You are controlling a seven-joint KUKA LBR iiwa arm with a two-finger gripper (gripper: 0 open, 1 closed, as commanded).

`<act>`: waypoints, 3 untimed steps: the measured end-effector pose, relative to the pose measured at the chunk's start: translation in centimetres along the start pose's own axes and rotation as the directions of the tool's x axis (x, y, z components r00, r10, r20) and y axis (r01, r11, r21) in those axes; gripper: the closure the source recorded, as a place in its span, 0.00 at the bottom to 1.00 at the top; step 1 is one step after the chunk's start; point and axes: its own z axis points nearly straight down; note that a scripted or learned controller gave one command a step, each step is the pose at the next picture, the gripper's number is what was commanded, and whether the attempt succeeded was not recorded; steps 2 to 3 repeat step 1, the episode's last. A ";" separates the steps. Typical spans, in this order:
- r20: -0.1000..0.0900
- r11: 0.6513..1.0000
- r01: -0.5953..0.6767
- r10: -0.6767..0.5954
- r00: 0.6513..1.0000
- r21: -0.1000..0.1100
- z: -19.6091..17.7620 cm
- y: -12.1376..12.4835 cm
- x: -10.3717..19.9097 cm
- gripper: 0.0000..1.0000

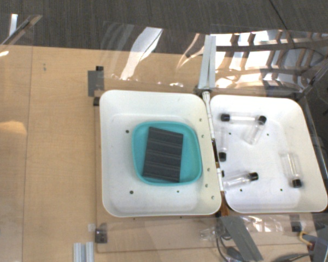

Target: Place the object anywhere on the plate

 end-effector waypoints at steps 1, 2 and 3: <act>0.010 0.971 -0.240 0.240 0.971 0.008 14.7 -0.3 -0.2 0.00; 0.010 0.971 -0.240 0.240 0.971 0.008 14.7 -0.3 -0.2 0.00; 0.010 0.971 -0.240 0.240 0.971 0.008 14.7 -0.3 -0.2 0.00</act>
